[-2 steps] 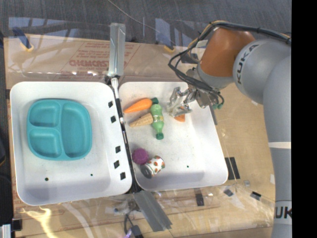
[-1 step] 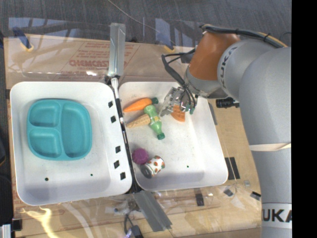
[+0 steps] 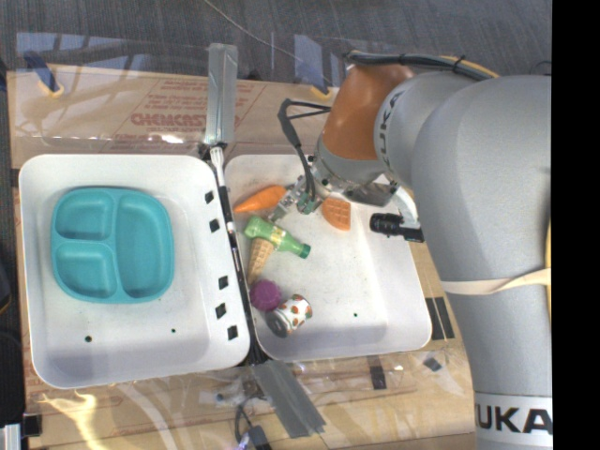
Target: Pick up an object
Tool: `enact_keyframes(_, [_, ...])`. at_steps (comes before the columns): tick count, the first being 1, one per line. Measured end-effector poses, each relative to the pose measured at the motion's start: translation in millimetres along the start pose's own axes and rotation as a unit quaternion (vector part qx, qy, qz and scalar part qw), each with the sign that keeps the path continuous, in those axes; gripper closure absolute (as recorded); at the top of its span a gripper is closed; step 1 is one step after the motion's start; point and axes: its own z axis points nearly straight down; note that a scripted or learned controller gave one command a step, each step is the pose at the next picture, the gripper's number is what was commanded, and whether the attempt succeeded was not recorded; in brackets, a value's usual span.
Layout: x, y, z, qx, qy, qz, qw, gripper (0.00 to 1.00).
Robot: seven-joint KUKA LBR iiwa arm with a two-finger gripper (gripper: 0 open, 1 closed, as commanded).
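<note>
End effector (image 3: 305, 198) low over the far part of the right bin (image 3: 394, 293), among the toys.

We see the grey arm (image 3: 469, 157) reaching in from the right, its orange band (image 3: 361, 111) above the wrist, with the end effector down between an orange carrot (image 3: 260, 198) on its left and an orange ridged piece (image 3: 337, 214) on its right. We cannot tell from this view whether its jaws are apart or together, nor whether anything sits between them. Nearer to us in the same bin lie a green bottle (image 3: 281, 238), a waffle cone (image 3: 260, 255) just beside it, a purple ball (image 3: 265, 294), and a small spotted cup (image 3: 292, 314) at the near edge. The left bin (image 3: 56, 350) carries a teal divided plate (image 3: 112, 244). Both bins rest on the table (image 3: 122, 111).
</note>
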Motion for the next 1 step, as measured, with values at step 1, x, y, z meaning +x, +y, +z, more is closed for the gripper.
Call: enact_keyframes(1, [67.2,42.5,-102.6,-0.003,-0.002,0.228,0.9737,1.00])
